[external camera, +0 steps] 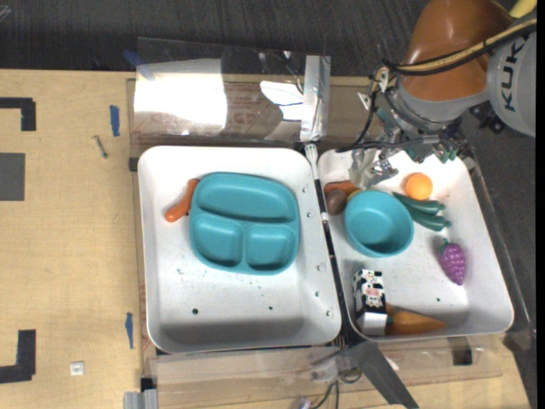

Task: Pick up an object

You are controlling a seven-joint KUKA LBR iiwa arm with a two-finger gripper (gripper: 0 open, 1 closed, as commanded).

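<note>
My gripper (375, 170) hangs over the back left of the right bin (490, 267), just behind the teal bowl (379, 222). Its metal fingers point down near a brown sausage-like piece (338, 196) at the bowl's left rim. An orange ball (417, 186) and a green piece (430, 213) lie to the bowl's right. A purple grape bunch (453, 262) sits further right. A black-and-white toy (369, 290) and an orange carrot (415, 320) lie at the bin's front.
The left bin (162, 228) holds a teal divided plate (244, 221) with an orange sausage-shaped toy (180, 202) at its left. The divider (324, 228) between the bins runs close to the bowl. The arm's orange band (451, 32) looms over the back right.
</note>
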